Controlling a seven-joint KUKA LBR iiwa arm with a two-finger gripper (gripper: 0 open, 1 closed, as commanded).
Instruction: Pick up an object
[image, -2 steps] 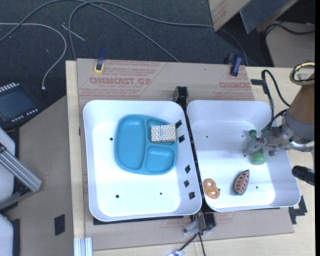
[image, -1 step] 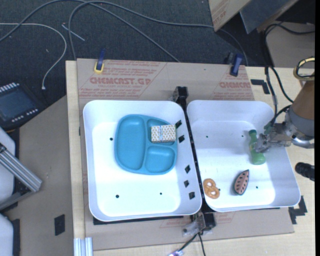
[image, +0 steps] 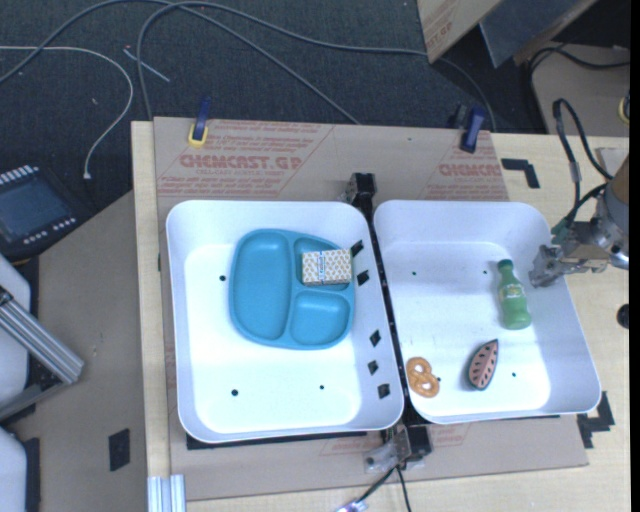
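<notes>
The pincer (image: 548, 268) hung over the right rim of the right bin (image: 455, 225), just beside the green bottle (image: 513, 297); whether it was wide or narrow could not be told, and nothing showed in its grip. The bottle lay in that bin near its right wall, with a brown oval toy (image: 483, 364) below it and a pretzel (image: 422, 377) at the bin's lower left. In the left bin (image: 200, 300) a blue divided plate (image: 290, 288) carried a small patterned block (image: 327, 266)
</notes>
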